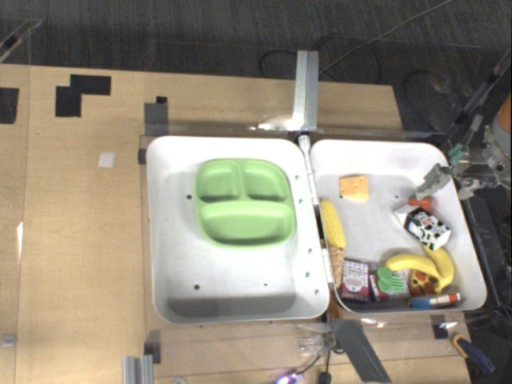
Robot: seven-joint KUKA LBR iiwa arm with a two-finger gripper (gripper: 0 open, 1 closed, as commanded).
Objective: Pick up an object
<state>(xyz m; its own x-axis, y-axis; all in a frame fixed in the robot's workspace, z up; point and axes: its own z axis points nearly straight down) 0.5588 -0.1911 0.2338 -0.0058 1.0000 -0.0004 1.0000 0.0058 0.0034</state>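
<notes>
In the right bin (pixel 477 282), the banana (pixel 422 266) lies at 5 o'clock, near the cow toy (pixel 427 228). Farther, the gripper (pixel 432 184) hangs over the bin at 2 o'clock; I cannot tell its state.

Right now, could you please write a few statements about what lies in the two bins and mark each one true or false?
1. The green divided plate lies in the left bin. True.
2. The corn cob lies in the middle of the left bin. False: it lies in the right bin, along its left wall.
3. The banana sits near the right bin's front right corner. True.
4. The orange sponge rests on the green plate. False: it lies on the right bin's floor.
5. The gripper hangs above the left bin. False: above the right bin.
</notes>
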